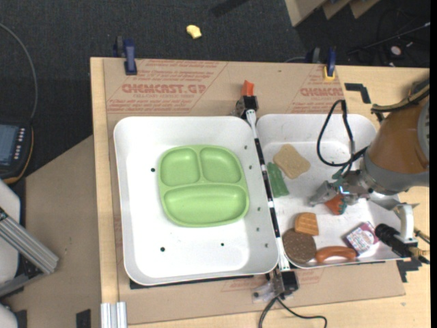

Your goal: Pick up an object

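Note:
My gripper (332, 195) is low in the right bin (355, 125), near its middle, at the end of the grey arm with the orange band (403, 139). A small red-orange object (334, 206) lies right under the gripper's tip, partly covered by it; whether it is held I cannot tell. Around it in the same bin lie a tan bread slice (291, 160), a green strip (276, 180), an orange waffle piece (306, 223), a brown round patty (299, 247), a red-brown sausage (334, 254) and a pink packet (360, 236).
The left bin (136, 203) holds a green divided plate (203, 185). A black cable (334, 132) loops above the right bin's far part. Clamps (248, 98) sit at the bins' back edge. A black part (389, 236) of the arm overhangs the bin's right front corner.

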{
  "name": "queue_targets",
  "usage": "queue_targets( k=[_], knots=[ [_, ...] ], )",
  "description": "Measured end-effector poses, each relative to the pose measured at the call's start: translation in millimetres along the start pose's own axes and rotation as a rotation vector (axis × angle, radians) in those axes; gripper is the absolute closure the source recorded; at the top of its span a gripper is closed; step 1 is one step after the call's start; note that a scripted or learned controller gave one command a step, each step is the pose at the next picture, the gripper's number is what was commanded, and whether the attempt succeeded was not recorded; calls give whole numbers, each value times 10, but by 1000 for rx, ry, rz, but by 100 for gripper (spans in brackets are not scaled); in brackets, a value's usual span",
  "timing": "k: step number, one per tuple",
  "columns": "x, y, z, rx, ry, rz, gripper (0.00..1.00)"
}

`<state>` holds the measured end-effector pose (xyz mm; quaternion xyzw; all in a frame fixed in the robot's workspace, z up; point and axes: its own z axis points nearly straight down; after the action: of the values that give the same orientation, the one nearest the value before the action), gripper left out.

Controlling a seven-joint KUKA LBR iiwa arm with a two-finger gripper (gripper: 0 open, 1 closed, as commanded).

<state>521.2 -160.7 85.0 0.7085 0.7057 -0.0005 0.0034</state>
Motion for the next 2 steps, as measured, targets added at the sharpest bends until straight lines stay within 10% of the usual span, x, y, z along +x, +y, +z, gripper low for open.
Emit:
queue_targets(
  k=[1,2],
  knots=[
    [38,3,-100,-2,2,-3,100],
    [39,0,-94,0,3,-3,0]
  ],
)
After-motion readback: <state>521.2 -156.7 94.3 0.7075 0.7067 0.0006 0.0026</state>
